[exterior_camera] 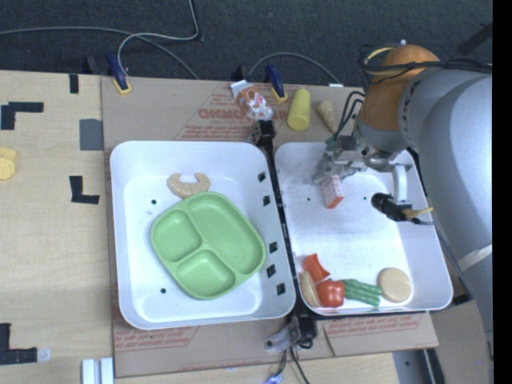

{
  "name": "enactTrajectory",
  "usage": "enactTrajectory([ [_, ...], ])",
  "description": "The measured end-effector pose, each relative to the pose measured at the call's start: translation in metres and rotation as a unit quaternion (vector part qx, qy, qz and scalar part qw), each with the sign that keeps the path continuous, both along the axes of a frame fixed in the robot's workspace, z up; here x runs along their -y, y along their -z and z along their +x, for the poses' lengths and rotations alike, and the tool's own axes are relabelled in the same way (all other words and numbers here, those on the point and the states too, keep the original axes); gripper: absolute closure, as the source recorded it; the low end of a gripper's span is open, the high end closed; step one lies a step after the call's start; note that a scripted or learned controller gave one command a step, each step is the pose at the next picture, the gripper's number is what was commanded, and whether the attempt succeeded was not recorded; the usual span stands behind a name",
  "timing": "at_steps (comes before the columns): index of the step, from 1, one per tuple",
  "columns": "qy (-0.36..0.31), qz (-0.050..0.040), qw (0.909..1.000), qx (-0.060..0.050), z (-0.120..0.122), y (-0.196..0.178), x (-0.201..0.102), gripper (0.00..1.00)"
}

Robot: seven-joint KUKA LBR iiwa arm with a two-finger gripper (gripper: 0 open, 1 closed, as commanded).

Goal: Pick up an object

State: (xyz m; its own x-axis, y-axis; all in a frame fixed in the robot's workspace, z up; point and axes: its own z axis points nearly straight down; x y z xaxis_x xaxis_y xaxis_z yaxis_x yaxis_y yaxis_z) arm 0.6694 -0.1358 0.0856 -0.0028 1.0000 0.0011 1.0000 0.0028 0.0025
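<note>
Logging the right bin (424, 250): we find the small red-and-white carton (332, 192) in its far half, directly under the gripper (338, 166), long axis running near-to-far; whether the jaws are parted or closed on it we cannot tell.

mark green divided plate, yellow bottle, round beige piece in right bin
green divided plate (210, 244), camera view, centre divider.
yellow bottle (298, 109), camera view, mid-body.
round beige piece (394, 284), camera view, top face.

Robotics lab: cardboard-topped bench (200, 118), clamped white bins (128, 214), trailing cables (160, 34).
</note>
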Motion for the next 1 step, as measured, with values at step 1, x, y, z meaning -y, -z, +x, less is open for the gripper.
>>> enactTrajectory([
  [1, 0.000, -0.0002, 1.0000, -0.002, -0.0675, -0.0987, -0.0925, 1.00],
])
